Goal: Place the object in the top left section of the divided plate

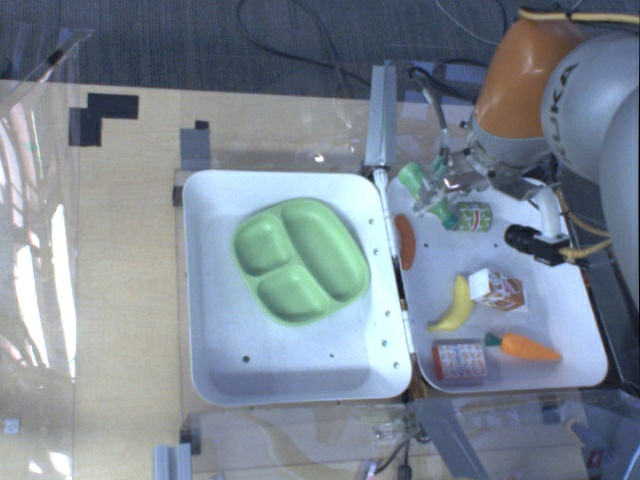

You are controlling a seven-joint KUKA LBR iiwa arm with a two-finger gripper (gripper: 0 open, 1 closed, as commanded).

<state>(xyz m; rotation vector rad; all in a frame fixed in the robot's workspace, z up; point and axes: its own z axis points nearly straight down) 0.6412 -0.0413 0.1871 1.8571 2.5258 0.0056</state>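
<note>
Two shallow white bins sit side by side on the bench. The left bin (215,368) holds a green divided plate (300,260), set at a slant near its middle, with three sections all bare. The right bin (590,353) holds the loose objects: a reddish sausage-shaped piece (405,241) lying along the left wall just beside the divider, a yellow banana (455,306) near the middle, a small carton with a brown-and-white label (497,290) just right of the banana, an orange carrot with a green top (524,346) toward the near right corner, and a red-patterned can (460,361) lying on its side at the near edge. At the far end of this bin lies a green-labelled can (470,217) on its side, and close to it on the left is a pale green object (412,178). The arm (560,88) reaches in from the right — grey, with its orange band above the wrist — and its gripper (440,190) hangs low over that far end, right between the pale green object and the green-labelled can. Whether the gripper is closed on anything cannot be told from this angle — its tip blends into the objects beneath it. Nothing lies on the plate.
</note>
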